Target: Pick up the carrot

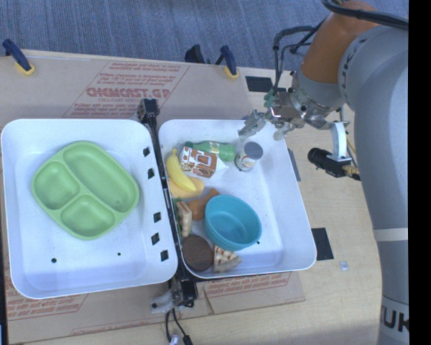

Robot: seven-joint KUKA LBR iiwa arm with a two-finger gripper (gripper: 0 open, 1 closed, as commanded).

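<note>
Near right bin's (291, 192) far-right corner: gripper (262, 126) hovering, grip state unreadable | carrot (201, 205) toward left wall, mid-bin, beside blue bowl (232, 221) | long axis roughly left-right

You're looking at two white bins (14, 214) of smooth, faintly glossy plastic, set on matt brown cardboard (122, 85) printed in red. In the left bin, the green divided plate (85, 189) looks like satiny plastic. Right of centre, the blue bowl (232, 221) is smooth plastic with a soft sheen. The small can (248, 155) shows a dull metal top. The arm (377, 70) at upper right has a smooth grey shell and an orange band.
</note>
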